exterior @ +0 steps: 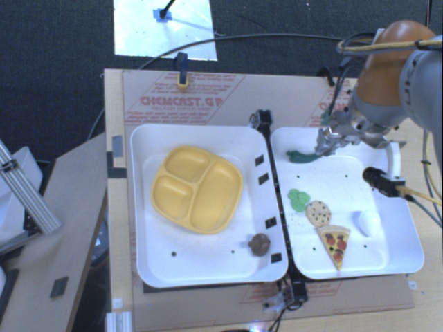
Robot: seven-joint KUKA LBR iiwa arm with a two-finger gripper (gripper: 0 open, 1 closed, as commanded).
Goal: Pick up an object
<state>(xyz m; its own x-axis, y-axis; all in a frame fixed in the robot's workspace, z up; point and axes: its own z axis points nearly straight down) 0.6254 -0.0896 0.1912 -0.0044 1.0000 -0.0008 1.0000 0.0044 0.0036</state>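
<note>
arm (pixel 405 61): grey, reaches in from the right at the top of the view
band (pixel 391 64): orange, bulging above the wrist
wrist (pixel 360 120): angled down and to the left
gripper (pixel 324 146): low, pointing down, at the arm's left end
cables: yellow and black, run along the arm

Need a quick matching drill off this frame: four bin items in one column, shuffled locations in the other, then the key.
Things:
1. yellow divided plate
2. small brown ball
3. pizza slice toy
4. dark green piece

Places:
A. right bin, near front edge
B. right bin, back left corner, by the gripper
C. left bin, middle
D. left bin, front right, close to the divider

Pairs: 1-C, 2-D, 3-A, 4-B
</note>
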